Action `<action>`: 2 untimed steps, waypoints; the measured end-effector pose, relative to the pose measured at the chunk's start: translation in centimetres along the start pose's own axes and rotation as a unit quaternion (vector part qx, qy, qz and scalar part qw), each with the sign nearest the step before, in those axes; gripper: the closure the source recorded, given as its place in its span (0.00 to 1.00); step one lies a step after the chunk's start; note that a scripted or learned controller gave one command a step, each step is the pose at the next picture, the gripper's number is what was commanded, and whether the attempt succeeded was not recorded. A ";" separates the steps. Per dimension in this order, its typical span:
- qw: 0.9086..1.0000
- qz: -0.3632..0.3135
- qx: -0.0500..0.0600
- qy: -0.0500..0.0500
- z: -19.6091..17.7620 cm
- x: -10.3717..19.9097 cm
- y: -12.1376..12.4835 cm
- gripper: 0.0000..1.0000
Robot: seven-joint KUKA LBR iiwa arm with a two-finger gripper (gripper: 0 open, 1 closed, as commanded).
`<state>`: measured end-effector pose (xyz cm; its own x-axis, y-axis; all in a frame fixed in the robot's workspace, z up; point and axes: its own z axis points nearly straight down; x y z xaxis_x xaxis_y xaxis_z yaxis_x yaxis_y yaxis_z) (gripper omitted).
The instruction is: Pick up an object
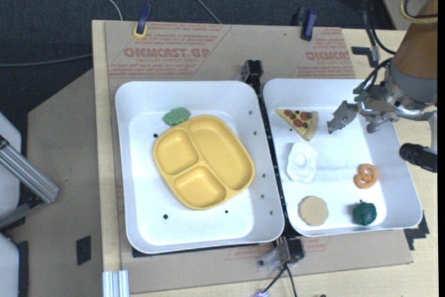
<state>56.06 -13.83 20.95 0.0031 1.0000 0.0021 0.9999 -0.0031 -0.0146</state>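
Note:
In the right bin [389, 222] lie a toy pizza slice [299, 120], a white fried-egg piece [302, 162], an orange pretzel [366, 176], a tan round cookie [313, 210] and a dark green piece [363, 213]. My gripper [359, 119] hangs over the upper right part of this bin, right of the pizza slice and above the pretzel. It is open, its grey fingers [339, 117] spread apart with nothing between them.
The left bin [132, 149] holds a yellow divided plate [202, 161] and a small green leafy piece [176, 116] at the plate's upper left corner. A black divider clamp [252, 70] sits between the bins. The arm's grey body [417, 62] enters from the right.

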 end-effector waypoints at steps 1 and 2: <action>1.000 -0.002 -0.007 -0.001 -0.8 0.1 0.3 0.00; 1.000 -0.001 -0.005 0.000 3.5 0.5 0.2 0.00</action>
<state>56.23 -13.32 17.47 0.0001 1.0000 0.0017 1.0000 -0.0001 -0.0055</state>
